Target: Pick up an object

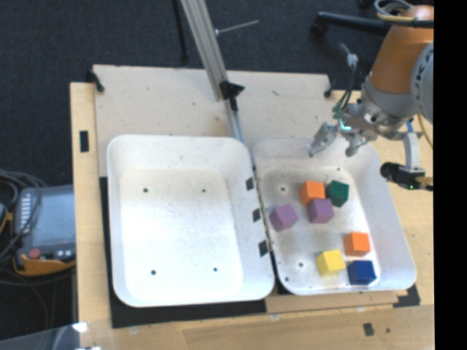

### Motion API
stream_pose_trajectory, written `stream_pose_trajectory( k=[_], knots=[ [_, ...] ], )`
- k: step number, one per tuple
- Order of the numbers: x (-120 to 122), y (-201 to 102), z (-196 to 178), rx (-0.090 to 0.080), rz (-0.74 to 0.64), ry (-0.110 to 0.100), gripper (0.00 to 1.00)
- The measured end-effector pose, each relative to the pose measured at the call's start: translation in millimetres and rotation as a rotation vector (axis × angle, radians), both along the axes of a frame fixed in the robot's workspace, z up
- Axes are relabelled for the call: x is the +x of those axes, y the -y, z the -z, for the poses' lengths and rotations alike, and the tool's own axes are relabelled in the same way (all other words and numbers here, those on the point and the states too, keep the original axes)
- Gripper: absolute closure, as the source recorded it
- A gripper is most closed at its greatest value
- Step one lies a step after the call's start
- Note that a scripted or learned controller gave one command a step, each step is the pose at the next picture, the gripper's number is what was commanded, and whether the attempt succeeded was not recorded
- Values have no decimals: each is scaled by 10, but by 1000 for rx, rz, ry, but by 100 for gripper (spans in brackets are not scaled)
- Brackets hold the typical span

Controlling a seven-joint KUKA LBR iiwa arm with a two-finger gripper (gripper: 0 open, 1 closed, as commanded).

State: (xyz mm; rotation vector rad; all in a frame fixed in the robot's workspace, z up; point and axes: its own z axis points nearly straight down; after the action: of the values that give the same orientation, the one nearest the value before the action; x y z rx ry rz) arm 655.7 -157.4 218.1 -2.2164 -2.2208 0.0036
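Right bin [398, 228] holds seven blocks. Arm [398, 60] above its far edge; claw [337, 143] spread open, empty (approach step, I judge). Next: descend over one block, perhaps the green block [338, 191] nearest.

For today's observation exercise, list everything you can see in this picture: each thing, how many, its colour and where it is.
bins: 2, white, side by side on the bench
purple cubes: 2, middle of right bin, one by its left wall
orange cubes: 2, right bin, one at the upper middle, one near the right wall
green cube: 1, right bin, beside the upper orange cube
yellow cube: 1, right bin, near front
blue cube: 1, right bin, front right corner
bench: 1, tan
metal post: 1, grey, slanting behind the bins
arm: 1, grey and orange, upper right
gripper: 1, fingers spread, over right bin's back edge, holding nothing
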Motion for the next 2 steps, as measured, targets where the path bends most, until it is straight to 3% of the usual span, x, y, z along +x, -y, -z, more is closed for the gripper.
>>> stream_pose_trajectory(
  k=[1, 2],
  knots=[
    [8, 8, -34, -4, -2, 4, 0],
    [-23, -8, 591, -3, 1, 0, 0]
  ],
)
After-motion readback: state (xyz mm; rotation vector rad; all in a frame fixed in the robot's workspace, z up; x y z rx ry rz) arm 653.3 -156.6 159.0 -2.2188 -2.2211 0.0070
